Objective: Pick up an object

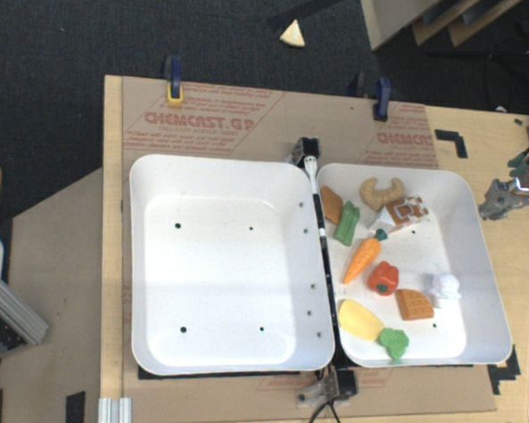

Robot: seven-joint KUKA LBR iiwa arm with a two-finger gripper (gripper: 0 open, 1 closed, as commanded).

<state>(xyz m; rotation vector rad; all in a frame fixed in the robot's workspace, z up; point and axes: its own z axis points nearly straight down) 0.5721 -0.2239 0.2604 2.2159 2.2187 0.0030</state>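
1. The gripper [505,196] sits at the right edge of the frame, just outside the upper right corner of the right bin [476,264]. It is small and partly cut off there, so I cannot tell how it is set, and nothing shows in its grasp.
2. Nearest to it inside the right bin, in the upper middle of that bin, lie a tan curved pastry [381,192] and, just below and right of it, a small brown and white block [407,211].
3. Along the bin's left side a brown slice [331,204] lies beside a green piece [347,224], close to the wall shared with the left bin.
4. A carrot [362,259] lies at a slant in the middle of the bin, its green top pointing to the upper right. Just right of it is a red pepper [384,278].
5. Lower right of the pepper sits a waffle square [414,305], and a small white lump [442,285] lies beside it, toward the right.
6. At the bottom of the bin a yellow piece [361,319] touches a green leafy piece [394,342].
7. The left bin [216,266] fills the centre left of the frame, beside the right bin.
8. Both bins rest on a brown board [116,152], with two blue clamps [173,77] along its upper edge.
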